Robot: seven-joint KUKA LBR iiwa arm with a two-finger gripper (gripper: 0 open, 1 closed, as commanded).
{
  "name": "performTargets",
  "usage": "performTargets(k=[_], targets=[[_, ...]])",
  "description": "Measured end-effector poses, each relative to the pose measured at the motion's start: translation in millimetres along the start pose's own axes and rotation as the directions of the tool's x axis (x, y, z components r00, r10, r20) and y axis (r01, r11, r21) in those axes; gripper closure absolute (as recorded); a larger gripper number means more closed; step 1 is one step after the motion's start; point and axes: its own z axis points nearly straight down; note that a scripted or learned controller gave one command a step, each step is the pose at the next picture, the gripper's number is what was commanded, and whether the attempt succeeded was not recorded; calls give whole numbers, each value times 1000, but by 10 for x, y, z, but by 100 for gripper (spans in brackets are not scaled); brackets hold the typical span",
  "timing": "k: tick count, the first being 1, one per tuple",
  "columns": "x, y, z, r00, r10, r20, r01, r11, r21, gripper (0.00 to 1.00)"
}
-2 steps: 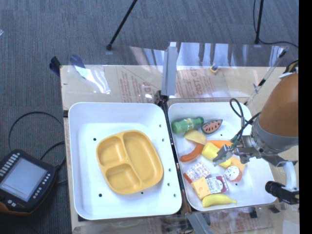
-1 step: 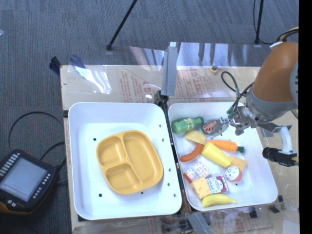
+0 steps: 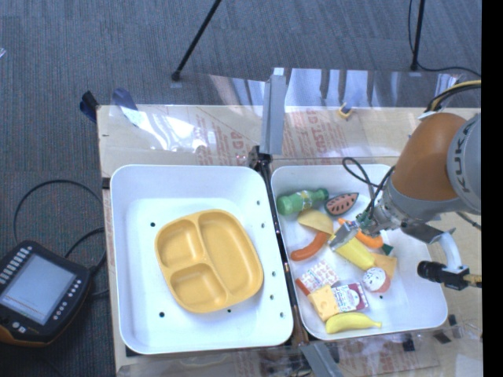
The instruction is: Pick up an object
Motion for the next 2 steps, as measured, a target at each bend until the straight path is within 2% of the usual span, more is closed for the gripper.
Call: performTargets(k=[1, 2], targets=[[-9, -16, -76, 1000, 7, -3, -7, 1000, 5, 100], [550, 563, -1091, 993, 114, 0, -114, 993, -1, 100]])
